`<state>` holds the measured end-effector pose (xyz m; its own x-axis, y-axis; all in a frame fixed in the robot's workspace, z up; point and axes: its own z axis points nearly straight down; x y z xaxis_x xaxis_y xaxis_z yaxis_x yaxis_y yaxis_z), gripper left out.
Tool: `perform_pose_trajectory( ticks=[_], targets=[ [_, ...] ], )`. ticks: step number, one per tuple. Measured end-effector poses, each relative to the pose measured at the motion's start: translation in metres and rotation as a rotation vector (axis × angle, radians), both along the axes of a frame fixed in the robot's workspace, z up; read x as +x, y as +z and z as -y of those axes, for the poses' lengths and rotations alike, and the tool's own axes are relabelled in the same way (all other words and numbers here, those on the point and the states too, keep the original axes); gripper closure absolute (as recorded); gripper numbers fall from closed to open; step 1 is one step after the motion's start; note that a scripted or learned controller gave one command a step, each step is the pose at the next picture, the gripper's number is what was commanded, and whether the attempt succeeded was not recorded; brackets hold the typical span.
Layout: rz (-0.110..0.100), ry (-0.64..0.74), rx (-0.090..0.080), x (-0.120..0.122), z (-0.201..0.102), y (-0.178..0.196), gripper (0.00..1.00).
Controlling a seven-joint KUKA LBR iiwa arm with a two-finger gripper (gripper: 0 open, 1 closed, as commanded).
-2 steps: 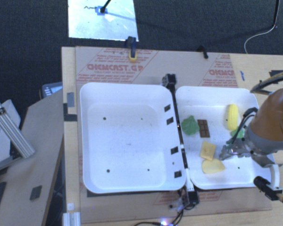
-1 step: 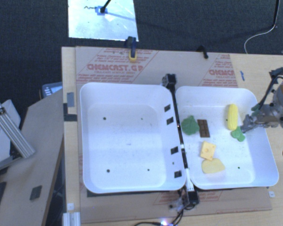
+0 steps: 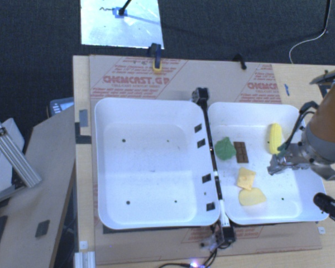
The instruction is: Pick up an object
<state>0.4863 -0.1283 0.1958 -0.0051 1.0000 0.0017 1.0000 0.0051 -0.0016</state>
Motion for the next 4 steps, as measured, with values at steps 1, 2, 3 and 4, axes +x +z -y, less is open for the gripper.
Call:
perform_pose_trajectory(
  ticks=[1, 2, 3, 4],
  targets=[
    [0.004, 0.001, -0.002, 0.001, -0.018, 0.007, 1.0],
    [-0.004, -0.004, 0.0, -0.001, -0.013, -0.091, 1.0],
    [0.025, 0.002, -0.008, 0.104, -0.028, -0.102, 1.0],
    [0.023, 0.001, -0.006, 0.15, -0.018, 0.117, 1.0]
  ],
)
